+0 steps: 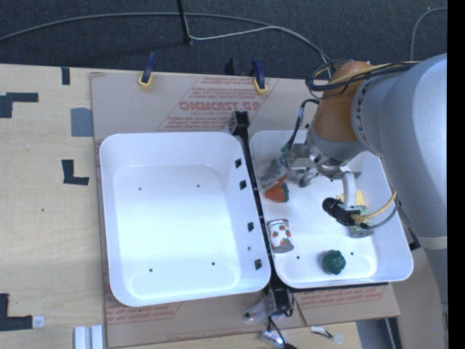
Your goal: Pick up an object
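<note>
**A:** Where is the arm sitting right now?

**B:** The arm [407, 122] is leaning in from the right over the right bin [312, 227], with its orange band [338, 115] showing above the wrist. The tool [280, 171] is hanging low at the bin's upper left, close to the wall it shares with the left bin [174, 217].

**A:** Is the tool apart or together?

**B:** I cannot tell, because the wrist and its fittings are crowding that spot from this angle.

**A:** And what is lying under it?

**B:** An orange thing [276, 192] is lying on the bin floor just below the tool, near the dividing wall. The two are looking very close, perhaps touching. I am not seeing it clearly gripped, so I am not calling it held.

**A:** What else is sitting in that bin?

**B:** A white cup [280, 237] with red marks is lying nearer the camera along the same wall, apart from the orange thing. A green lump [334, 262] is resting towards the front rim, well apart from the tool.

**A:** What are the bins standing on?

**B:** Both are sitting side by side on a cardboard sheet [211, 107] with red print. Two blue clamps [149, 67] are pinning its far edge to the bench [43, 217].
</note>
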Available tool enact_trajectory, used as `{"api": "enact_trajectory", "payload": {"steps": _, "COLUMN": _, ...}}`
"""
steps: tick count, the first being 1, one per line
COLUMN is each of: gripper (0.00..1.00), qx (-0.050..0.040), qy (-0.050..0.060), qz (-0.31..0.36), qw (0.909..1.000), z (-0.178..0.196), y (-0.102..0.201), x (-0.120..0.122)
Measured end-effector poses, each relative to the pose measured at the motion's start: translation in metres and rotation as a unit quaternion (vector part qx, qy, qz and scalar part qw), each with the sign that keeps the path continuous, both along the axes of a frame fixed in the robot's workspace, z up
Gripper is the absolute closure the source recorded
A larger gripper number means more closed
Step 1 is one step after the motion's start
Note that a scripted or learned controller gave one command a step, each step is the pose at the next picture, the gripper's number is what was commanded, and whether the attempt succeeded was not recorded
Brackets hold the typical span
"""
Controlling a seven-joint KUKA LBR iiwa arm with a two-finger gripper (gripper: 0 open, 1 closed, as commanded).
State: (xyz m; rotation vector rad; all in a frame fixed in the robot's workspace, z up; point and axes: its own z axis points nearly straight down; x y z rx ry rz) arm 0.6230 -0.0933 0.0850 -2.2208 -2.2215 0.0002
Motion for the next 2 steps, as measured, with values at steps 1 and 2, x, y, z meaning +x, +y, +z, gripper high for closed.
{"api": "enact_trajectory", "payload": {"steps": 1, "gripper": 0.0, "qx": -0.0002, "qy": 0.0, "qz": 0.0, "qw": 1.0, "z": 0.0, "y": -0.0003, "x": 0.0022}}
{"api": "enact_trajectory", "payload": {"steps": 2, "gripper": 0.0, "qx": -0.0003, "qy": -0.001, "qz": 0.0, "qw": 1.0, "z": 0.0004, "y": -0.0014, "x": -0.006}}
